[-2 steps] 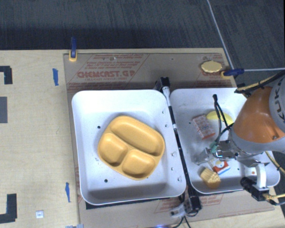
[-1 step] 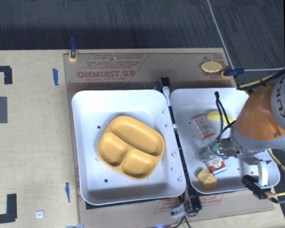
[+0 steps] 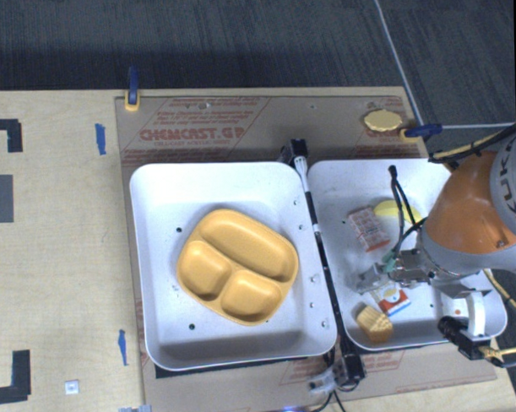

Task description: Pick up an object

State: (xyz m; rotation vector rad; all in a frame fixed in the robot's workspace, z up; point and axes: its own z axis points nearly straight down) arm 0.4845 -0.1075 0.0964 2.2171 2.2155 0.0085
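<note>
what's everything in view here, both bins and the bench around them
shallow white plastic bins: 2, white, side by side on the bench
yellow three-compartment plastic tray: 1, yellow, upside down in the left bin
red-and-white packet: 1, right bin, upper middle
round yellow object: 1, yellow, right bin, beside the packet
tan waffle-textured piece: 1, tan, right bin, near edge
small red, white and blue carton: 1, right bin, just below the gripper
tan round disc: 1, on the cardboard behind the right bin
grey arm with orange band: 1, over the right bin
gripper: 1, low in the right bin
</note>
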